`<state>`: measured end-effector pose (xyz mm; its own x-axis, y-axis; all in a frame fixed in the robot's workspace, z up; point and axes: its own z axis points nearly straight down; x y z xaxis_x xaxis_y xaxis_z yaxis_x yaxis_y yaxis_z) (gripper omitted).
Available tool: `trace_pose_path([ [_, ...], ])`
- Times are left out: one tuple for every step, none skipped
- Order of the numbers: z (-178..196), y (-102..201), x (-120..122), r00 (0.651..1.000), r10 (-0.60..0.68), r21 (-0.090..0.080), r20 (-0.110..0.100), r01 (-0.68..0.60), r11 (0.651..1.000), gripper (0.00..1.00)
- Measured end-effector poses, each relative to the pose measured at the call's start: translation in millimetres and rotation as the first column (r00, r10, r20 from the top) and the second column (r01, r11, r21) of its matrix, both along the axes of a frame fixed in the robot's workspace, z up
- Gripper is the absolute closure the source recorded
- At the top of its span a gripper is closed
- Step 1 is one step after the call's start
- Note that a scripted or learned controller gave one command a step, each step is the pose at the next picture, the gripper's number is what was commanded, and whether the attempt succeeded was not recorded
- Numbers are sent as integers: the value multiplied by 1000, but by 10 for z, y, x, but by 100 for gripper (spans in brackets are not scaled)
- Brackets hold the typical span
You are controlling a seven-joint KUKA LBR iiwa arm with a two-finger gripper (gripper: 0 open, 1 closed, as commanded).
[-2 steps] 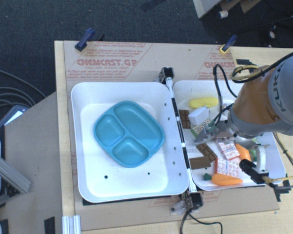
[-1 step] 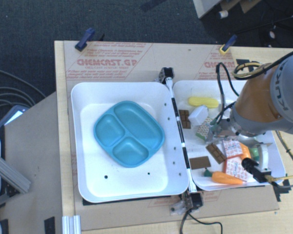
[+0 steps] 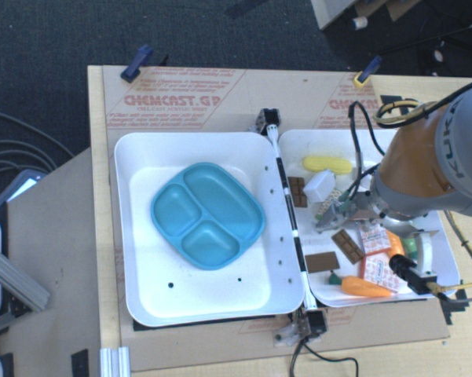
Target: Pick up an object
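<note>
Objects (image 3: 353, 246) (some arm-hidden) in right bin (image 3: 294, 144)

I can read "CHEMCAST GP" in red capitals on the brown protective sheet (image 3: 173, 100) covering the bench behind the left bin, with the same red print repeated at the right, partly hidden by the arm, its smaller lines too fine to read.

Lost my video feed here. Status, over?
Gripper low in right bin, fingers unclear. Nothing seen held. Brown blocks, carrot, yellow piece crowd it.
</note>
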<state>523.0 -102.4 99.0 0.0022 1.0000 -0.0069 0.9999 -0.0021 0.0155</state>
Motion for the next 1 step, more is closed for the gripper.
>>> trace_pose_path([
  [-148, 45, -34, 1000, 1, 8, -17, -1, 1000, 0],
])
